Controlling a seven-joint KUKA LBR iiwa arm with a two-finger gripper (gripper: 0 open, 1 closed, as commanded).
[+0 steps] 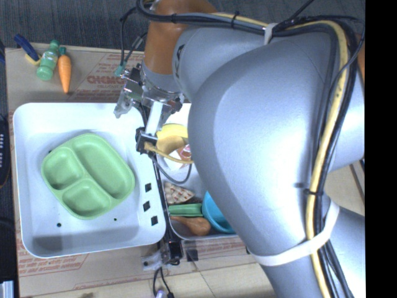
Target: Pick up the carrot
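— Where is the carrot (64,72)?

— Outside both bins, at the view's top left, on the brown cardboard (93,61) that covers the bench. Its green top touches a green bottle (47,64), and its tip points down toward the rim of the left bin (25,166). A blue thing (26,48) lies just past the bottle.

— And the arm (260,135)?

— It reaches in from the right and hides most of the right bin. The jaws hang over the left bin's top right corner, well apart from the carrot. I cannot tell whether they are released or clenched.

— What lies in the bins?

— A green divided plate (88,176) in the left one. In the right one, a yellow thing (172,134), a blue bowl (217,219) and a brown thing (195,226) show beside the arm.
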